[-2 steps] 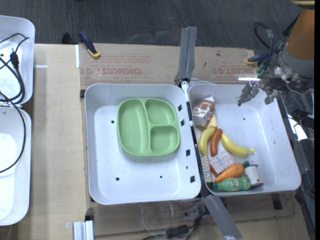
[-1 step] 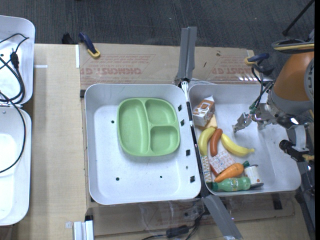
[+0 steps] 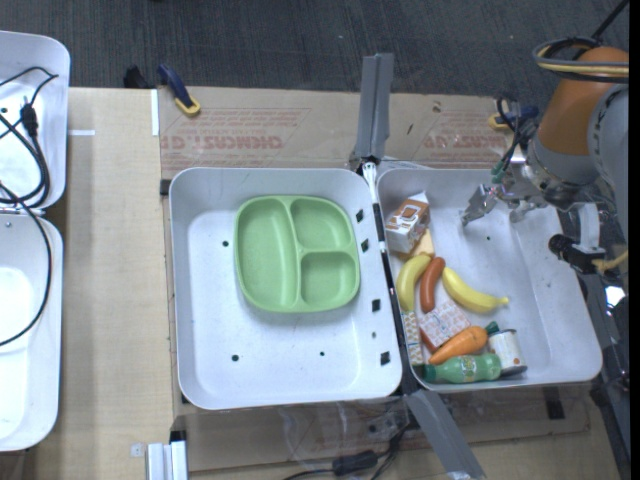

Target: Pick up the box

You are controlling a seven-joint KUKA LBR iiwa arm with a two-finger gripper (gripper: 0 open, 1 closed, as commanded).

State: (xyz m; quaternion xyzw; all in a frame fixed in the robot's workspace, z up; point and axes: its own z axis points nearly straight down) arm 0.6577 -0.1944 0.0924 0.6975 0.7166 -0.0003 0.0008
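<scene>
My pincer (image 3: 478, 208) hangs with its 2 fingers apart, gripping nothing. The box (image 3: 407, 222) stands to its left, so I should slide over, straddle its narrow sides, then close.

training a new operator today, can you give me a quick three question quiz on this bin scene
1. True or false: the green plate lies in the left bin.
2. Which item lies closest to the box?
A. the green bottle
B. the sausage
C. the carrot
3. Fill the blank: the end effector hovers over the ____ bin, apart from the box.

Key
1. True. The plate has three compartments and sits near the middle of that bin.
2. B. The sausage lies just below the box; the bottle and the carrot lie at the near end of the right bin.
3. Right.
</scene>
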